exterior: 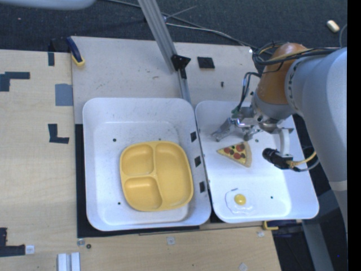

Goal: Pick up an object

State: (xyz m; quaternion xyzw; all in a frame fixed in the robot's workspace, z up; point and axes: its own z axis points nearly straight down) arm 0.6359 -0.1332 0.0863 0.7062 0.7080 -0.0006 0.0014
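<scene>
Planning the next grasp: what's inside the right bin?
A pizza slice and a fried egg lie in the right bin. The arm covers its far corner.

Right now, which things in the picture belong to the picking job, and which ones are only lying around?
Belong to the job:
- gripper, low in the right bin
- pizza slice, just beside the gripper
- fried egg, near the bin's front edge

Just lying about:
- yellow divided plate in the left bin
</scene>
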